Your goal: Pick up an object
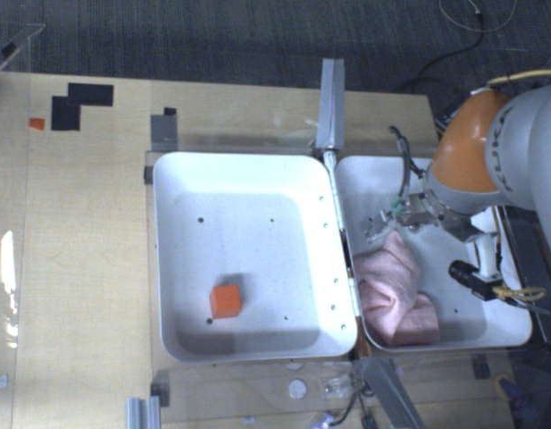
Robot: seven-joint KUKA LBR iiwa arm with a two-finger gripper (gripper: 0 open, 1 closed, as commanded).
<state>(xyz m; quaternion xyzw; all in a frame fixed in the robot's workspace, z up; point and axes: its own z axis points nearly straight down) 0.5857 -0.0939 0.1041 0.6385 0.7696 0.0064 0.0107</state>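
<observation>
Right bin [454, 324] holds pink cloth [396, 295], crumpled against its left wall, long axis running toward near edge; arm [489, 155] reaches in from right; gripper [388, 224] hangs at cloth's far end, just above it; cloth lies directly below and nearward; grasp state: cannot tell.

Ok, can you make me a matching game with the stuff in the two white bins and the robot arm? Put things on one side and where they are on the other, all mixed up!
Things:
1. orange block
2. pink cloth
3. gripper
4. black shapes

Places:
A. on the wooden bench, far left
B. in the left bin
C. just above the pink cloth's top edge
D. in the right bin, against its left wall

Pairs: 1-B, 2-D, 3-C, 4-A
</observation>
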